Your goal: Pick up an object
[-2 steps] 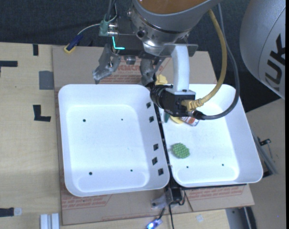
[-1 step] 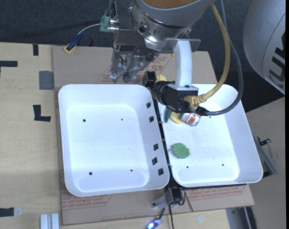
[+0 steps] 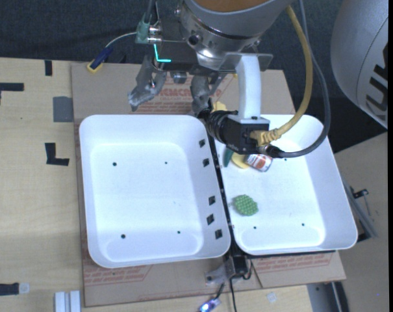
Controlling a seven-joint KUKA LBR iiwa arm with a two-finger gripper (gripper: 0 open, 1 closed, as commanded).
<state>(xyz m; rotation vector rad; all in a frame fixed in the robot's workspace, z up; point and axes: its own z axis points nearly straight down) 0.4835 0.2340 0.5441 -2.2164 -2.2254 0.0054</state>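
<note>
The tool (image 3: 172,96) hung above the far rim of the left bin (image 3: 144,239), its two metal fingers (image 3: 142,95) spread apart with nothing between them, so it stood open and bare. One finger reached down toward the cardboard sheet (image 3: 112,80) behind the left bin, and the other came down near the far end of the seam where the two bins met. The grey arm (image 3: 241,5) with its orange band filled the top middle of the view, and a yellow hose (image 3: 306,77) curved down from it to a black fitting (image 3: 238,130) that sat over the far left corner of the right bin (image 3: 313,233). A white cylindrical part (image 3: 250,90) rose from that fitting. The things to pick lay in the right bin: a small round green object (image 3: 245,205) with a bumpy surface rested on the bin floor near the dividing wall, toward the near half, and a small white and red object (image 3: 260,162) lay farther back, just beside the black fitting, with a sliver of green and yellow showing next to it, too hidden to name. The green object and the white and red one lay apart. Both bins sat side by side on the cardboard, which lay on the pale bench (image 3: 27,194).
</note>
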